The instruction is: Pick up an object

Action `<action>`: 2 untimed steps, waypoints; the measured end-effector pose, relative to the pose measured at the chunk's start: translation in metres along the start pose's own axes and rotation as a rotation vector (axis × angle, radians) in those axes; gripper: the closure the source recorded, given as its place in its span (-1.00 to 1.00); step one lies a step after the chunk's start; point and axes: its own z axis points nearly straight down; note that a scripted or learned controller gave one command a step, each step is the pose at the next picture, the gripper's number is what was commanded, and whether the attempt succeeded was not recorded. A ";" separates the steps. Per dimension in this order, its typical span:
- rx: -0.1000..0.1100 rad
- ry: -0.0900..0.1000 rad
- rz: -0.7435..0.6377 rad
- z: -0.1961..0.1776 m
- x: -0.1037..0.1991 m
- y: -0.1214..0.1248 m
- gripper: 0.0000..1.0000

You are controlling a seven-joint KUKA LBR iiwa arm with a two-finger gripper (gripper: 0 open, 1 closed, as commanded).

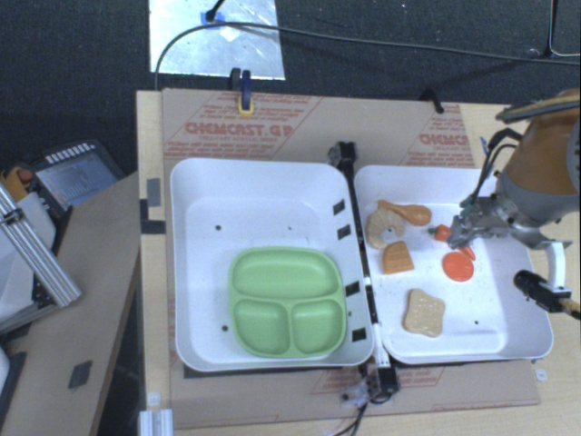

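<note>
Red-orange disc, flat and round, lies in right bin. Arm reaches in from right, gripper low just beyond the disc, possibly touching a small orange piece. Finger state unclear.

The arm is cut off by the right edge, so only its wrist end shows. The gripper is a dark blurred mass; whether it is open cannot be told. A small orange-red piece just left of it is partly hidden beneath it. The red disc below it is too small to identify.
</note>
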 end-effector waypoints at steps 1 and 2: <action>-0.002 -0.001 0.000 -0.063 0.001 0.009 1.00; 0.003 0.001 0.000 -0.067 0.001 0.010 1.00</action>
